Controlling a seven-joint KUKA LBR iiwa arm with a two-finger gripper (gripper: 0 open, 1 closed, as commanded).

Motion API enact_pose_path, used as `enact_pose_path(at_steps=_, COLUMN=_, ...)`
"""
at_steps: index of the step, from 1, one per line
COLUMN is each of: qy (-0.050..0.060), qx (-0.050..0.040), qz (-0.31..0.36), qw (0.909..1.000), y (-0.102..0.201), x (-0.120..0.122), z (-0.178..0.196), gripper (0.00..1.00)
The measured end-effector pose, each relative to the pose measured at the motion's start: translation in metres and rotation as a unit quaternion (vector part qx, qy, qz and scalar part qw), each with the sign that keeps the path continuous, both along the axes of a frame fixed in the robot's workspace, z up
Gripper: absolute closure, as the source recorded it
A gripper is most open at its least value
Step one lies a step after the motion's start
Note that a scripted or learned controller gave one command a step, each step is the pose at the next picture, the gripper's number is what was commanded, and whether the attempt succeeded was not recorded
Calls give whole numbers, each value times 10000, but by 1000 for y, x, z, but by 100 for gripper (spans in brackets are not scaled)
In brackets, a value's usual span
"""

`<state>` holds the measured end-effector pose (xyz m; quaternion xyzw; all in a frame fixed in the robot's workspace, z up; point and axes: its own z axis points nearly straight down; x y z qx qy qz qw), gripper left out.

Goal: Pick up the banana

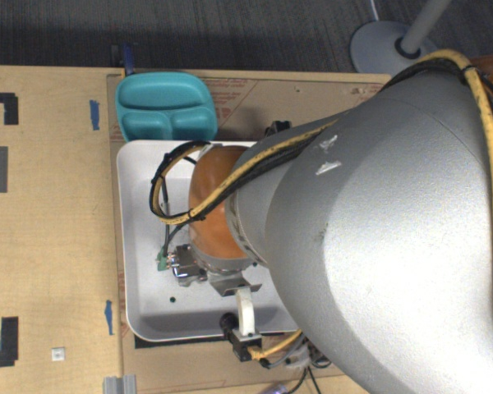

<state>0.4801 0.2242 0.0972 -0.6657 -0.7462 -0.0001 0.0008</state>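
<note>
Camera view looks down on the counter (49,220), where the grey arm (370,220) with its orange band (209,208) reaches over a shallow white bin (140,245) and covers most of it. The hand sits under the wrist hardware, hidden from above, so I cannot tell how it is set or whether anything is in it. The banana is not visible on the bare floor of the bin, so I cannot place it relative to the hand; if it lies in this bin, it is probably under the arm. To do this step well, I would judge that the hand should come straight down over the fruit's middle, close across its narrow width, and lift slowly. A teal moulded tray (166,105) rests just beyond the bin's far edge.
</note>
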Motion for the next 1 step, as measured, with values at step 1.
enact_pose_path(at_steps=1, qy=1, qx=1, qz=-1, qw=10000, y=0, x=0, z=0, gripper=0)
